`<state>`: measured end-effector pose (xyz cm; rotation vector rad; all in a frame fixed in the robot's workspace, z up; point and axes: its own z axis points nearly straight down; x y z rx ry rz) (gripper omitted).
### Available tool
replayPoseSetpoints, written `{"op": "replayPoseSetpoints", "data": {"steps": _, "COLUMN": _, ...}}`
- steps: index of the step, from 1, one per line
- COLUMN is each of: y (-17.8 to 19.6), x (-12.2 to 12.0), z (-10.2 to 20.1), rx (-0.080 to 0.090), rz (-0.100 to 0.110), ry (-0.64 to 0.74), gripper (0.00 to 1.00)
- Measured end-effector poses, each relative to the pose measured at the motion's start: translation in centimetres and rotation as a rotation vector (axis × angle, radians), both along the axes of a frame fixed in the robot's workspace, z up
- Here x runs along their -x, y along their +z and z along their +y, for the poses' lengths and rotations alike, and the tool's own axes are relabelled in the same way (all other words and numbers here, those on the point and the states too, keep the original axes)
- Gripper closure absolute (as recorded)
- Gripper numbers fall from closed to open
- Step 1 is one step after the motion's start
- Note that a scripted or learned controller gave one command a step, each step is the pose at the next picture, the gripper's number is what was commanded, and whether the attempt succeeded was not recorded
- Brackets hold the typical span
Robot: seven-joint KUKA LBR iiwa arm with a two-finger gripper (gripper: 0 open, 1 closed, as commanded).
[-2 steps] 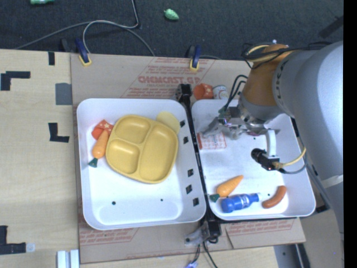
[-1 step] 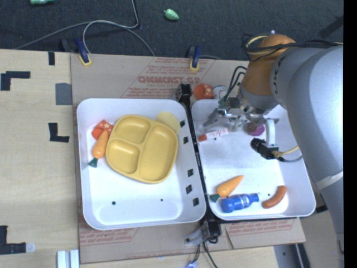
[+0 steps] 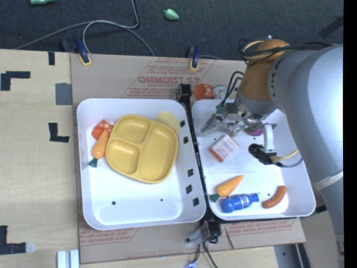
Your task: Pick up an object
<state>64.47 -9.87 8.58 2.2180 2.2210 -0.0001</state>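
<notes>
My gripper [image 3: 218, 123] hangs over the back of the right bin [image 3: 295, 175], its metal fingers pointing left and down. Just below it lies a small red and white packet [image 3: 224, 148], apart from the fingertips. Nearer the front of the same bin lie a toy carrot [image 3: 230, 185], a blue bottle [image 3: 239, 202] and a brown sausage [image 3: 274, 197]. A bit of purple [image 3: 255, 131] peeks out under the wrist. I see nothing between the fingers.
The left bin [image 3: 134, 205] holds a yellow divided plate [image 3: 141, 148], a pale yellow piece [image 3: 168, 119] behind it, and a carrot [image 3: 99, 146] with a red item [image 3: 101, 128] at its left. An orange object [image 3: 203, 90] sits behind the bins. The arm's grey bulk covers the right side.
</notes>
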Motion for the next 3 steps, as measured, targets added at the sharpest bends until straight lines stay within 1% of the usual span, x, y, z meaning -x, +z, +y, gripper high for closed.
{"op": "replayPoseSetpoints", "data": {"steps": 1, "y": 0.1, "x": 4.9, "z": -1.1, "rx": 0.0, "rz": -0.001, "ry": 0.0, "gripper": 0.0}}
{"op": "replayPoseSetpoints", "data": {"steps": 2, "y": 0.0, "x": 4.2, "z": 0.2, "rx": 0.001, "rz": -0.002, "ry": 0.0, "gripper": 0.0}}
{"op": "replayPoseSetpoints", "data": {"steps": 3, "y": 1.0, "x": 4.2, "z": 0.2, "rx": 0.002, "rz": -0.002, "ry": 0.0, "gripper": 1.0}}
